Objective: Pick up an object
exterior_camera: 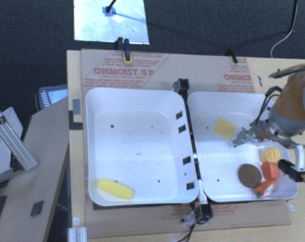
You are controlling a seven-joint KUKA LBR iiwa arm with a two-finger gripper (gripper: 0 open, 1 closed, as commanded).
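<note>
My gripper hangs over the middle of the right bin, reaching in from the right. A pale yellow square block lies just to its upper left, very close to the tip. Toward the bin's near right corner lie a brown round disc, an orange carrot-like piece and a yellow bumpy piece. A yellow corn cob rests in the near left corner of the left bin. I see nothing between the gripper's tips.
The arm's orange band and grey wrist stand over the right bin's right rim. A black divider with clips runs between the bins. Cardboard lies beneath them.
</note>
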